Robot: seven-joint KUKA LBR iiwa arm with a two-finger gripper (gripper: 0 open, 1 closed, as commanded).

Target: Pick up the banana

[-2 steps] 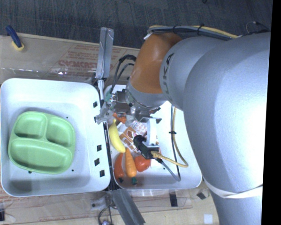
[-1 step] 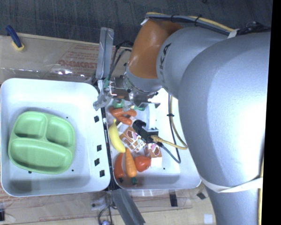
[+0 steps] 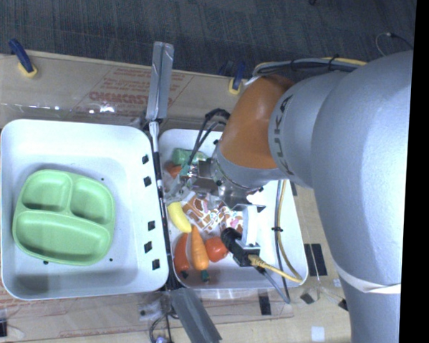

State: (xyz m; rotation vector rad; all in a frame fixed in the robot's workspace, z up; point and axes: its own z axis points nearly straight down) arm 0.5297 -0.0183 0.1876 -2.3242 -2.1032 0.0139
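The banana [image 3: 178, 217] is a short yellow piece lying near the left wall of the right bin [image 3: 286, 273]. The arm's orange-banded wrist hangs over that bin, and the gripper [image 3: 208, 190] reaches down just right of and above the banana, among the pile of toy food. Its fingertips are hidden in the clutter. Nothing can be seen held between them.
An orange carrot [image 3: 197, 249], a red tomato [image 3: 216, 248], a green item [image 3: 182, 157] and patterned packets [image 3: 212, 216] crowd the right bin. The left bin [image 3: 127, 266] holds a green divided plate [image 3: 63, 215]. A yellow cable [image 3: 277, 271] trails across the right bin's lower right.
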